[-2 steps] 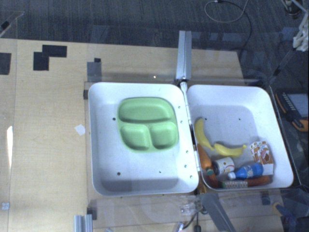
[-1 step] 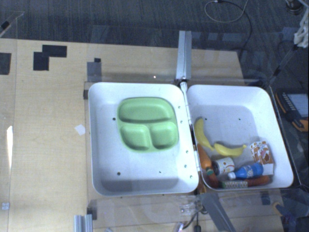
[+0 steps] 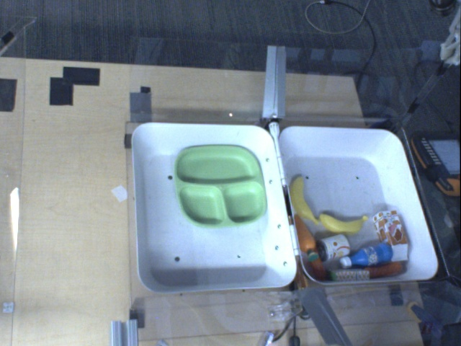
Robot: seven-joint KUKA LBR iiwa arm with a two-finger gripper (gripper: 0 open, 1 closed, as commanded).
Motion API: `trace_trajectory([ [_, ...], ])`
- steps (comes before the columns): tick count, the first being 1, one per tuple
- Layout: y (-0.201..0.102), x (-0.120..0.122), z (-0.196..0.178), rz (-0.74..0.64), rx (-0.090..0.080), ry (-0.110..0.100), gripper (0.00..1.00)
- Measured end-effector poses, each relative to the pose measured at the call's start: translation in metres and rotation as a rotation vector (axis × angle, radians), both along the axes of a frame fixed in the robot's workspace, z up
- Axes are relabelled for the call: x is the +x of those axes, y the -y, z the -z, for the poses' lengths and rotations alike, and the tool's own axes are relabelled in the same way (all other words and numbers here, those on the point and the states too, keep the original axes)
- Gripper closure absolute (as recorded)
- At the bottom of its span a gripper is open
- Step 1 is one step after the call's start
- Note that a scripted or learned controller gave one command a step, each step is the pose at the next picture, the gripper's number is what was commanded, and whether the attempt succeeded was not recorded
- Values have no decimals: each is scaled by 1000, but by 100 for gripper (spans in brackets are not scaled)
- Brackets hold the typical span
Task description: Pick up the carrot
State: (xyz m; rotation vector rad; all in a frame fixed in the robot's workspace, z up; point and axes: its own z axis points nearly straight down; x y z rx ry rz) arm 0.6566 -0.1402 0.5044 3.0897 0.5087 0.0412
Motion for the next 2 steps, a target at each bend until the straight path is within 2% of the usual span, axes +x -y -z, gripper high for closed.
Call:
trace_trajectory([
  [1,-4,1,-11,-12,-2,4,100],
  [2,65,-7,69,116,7,-25,100],
])
